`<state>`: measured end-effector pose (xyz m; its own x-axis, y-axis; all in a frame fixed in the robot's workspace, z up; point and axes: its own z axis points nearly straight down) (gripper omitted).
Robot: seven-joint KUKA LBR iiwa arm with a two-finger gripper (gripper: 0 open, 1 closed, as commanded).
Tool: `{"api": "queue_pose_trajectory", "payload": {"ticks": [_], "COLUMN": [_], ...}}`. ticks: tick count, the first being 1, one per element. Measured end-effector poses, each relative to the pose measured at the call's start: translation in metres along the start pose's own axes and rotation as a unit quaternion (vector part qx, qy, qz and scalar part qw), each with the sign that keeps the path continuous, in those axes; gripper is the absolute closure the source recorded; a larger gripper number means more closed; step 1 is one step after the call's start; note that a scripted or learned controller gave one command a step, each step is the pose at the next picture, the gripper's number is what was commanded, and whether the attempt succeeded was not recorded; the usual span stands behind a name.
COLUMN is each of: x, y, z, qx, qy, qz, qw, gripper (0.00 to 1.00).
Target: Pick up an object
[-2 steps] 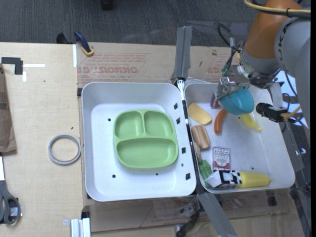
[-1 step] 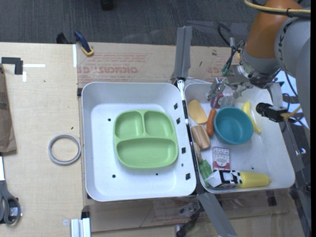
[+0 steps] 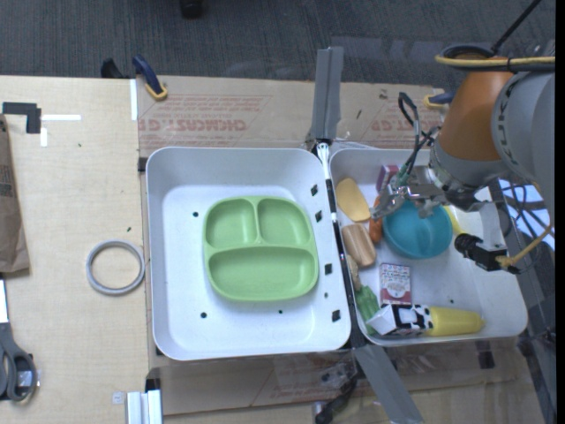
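The gripper (image 3: 408,194) hangs low in the right bin (image 3: 494,321), over the near edge of the blue bowl (image 3: 419,230); whether anything sits between its tips I cannot tell; best, I'd say, to come straight down on the bowl's rim, clear of the yellow piece (image 3: 353,200) just beside it.

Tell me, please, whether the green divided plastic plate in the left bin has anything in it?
Empty. All three compartments of the green divided plastic plate show bare green, and it lies flat in the left white bin.

Grey arm (image 3: 530,113) with orange band (image 3: 472,117), black cables and metal gripper (image 3: 408,194)
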<state>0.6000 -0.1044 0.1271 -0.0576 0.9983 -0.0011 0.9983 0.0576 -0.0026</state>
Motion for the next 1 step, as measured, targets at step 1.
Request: {"api": "queue_pose_trajectory", "payload": {"ticks": [1], "x": [-0.0096], "y": [0.0212], "z": [0.0353], "qx": [-0.001], "qy": [-0.001], "qz": [0.002], "qw": [1.0000], "gripper": [0.00]}}
